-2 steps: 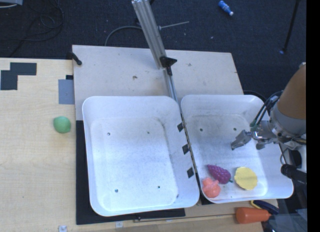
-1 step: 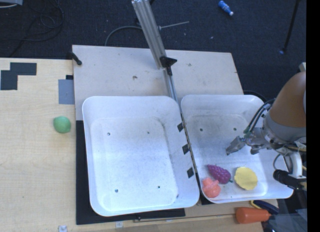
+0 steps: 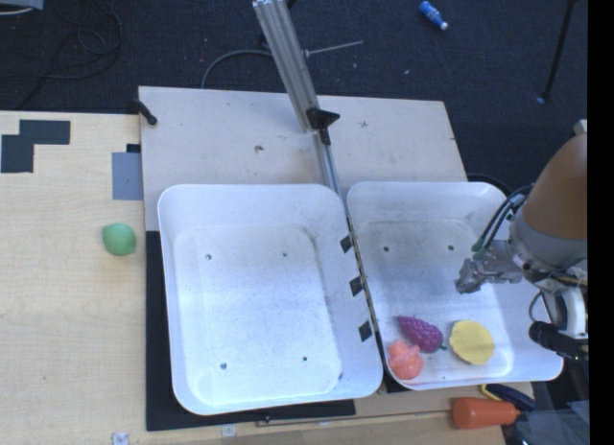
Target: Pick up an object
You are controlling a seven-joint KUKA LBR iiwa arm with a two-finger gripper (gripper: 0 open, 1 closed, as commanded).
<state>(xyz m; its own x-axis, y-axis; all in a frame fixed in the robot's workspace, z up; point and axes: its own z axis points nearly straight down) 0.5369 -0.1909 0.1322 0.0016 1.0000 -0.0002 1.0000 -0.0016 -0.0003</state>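
Looking down from the fixed camera onto two white bins set side by side. Reaching in from the right with the arm (image 3: 559, 205), and hanging the gripper (image 3: 474, 277) low over the bare middle of the right bin (image 3: 422, 187), toward its right wall. Too small and blurred to call the pincer spread or pressed together; cannot tell, and nothing seen pinched in it. Down along the near edge of that same bin, clustered in a row: a purple bunch of grapes (image 3: 420, 333), an orange lump (image 3: 406, 361) touching it at the near-left corner, and a yellow round piece (image 3: 472, 341) just beside on the right. Probably gathered there by the slope of the bin floor toward its wall. Closest to the gripper, the yellow piece, so likely the easiest pick: needs a short move toward the near edge, then a descent. Risky with the grapes and the lump, pressed together and close to the wall, hence little room on either side. Over in the left bin (image 3: 169, 205), only bare floor. Out on the bench to the left, well apart, a green ball (image 3: 119, 239).
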